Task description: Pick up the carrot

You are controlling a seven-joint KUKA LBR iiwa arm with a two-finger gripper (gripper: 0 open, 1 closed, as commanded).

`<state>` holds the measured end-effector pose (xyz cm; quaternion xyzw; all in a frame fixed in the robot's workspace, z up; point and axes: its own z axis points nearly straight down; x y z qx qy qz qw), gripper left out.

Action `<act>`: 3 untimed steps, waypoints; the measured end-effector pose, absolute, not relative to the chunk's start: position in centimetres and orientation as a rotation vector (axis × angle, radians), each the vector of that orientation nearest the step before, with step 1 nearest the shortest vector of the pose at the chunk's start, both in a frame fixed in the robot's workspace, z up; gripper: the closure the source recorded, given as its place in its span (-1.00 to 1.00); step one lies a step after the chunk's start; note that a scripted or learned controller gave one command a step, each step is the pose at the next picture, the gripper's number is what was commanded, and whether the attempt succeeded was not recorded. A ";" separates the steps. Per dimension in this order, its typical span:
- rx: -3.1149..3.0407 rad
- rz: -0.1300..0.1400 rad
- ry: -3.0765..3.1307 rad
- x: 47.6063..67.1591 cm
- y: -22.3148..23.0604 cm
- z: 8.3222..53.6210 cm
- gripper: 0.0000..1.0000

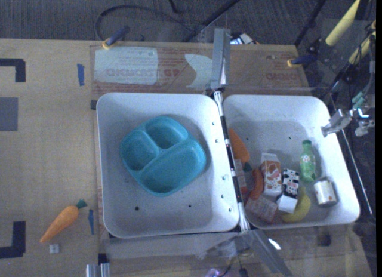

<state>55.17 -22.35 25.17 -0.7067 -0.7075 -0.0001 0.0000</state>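
— Where is the carrot?

— I count two. One carrot (59,222) lies out on the counter (48,150), near its front left corner, leafy end toward the left bin (107,168), just beside that bin's outer wall but not touching it. The second carrot (239,145) lies in the right bin (280,111), tight against the wall the two bins share.

— What else is there?

— In the left bin, one blue divided plate (163,154). The front of the right bin is crowded: one sausage (256,184), one juice carton (271,174), one cow-patterned carton (290,181), one green bottle (307,161), one can (325,191), one banana (300,208) and one flat packet (262,209).

— Room to move?

— Open counter all around the outer carrot. The back half of the right bin is bare; the inner carrot has the wall on one side and the sausage near its tip.

— And you?

— My fingers (335,125) hang over the right bin's far right rim, well apart from both carrots. Apart or together, I cannot tell.
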 end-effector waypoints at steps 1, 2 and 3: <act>-2.090 0.000 -2.345 57.3 -22.2 17.9 -1.00; -2.069 -0.002 -2.369 61.1 -20.6 19.3 -1.00; -1.676 -0.003 -2.663 64.3 -13.0 8.7 -1.00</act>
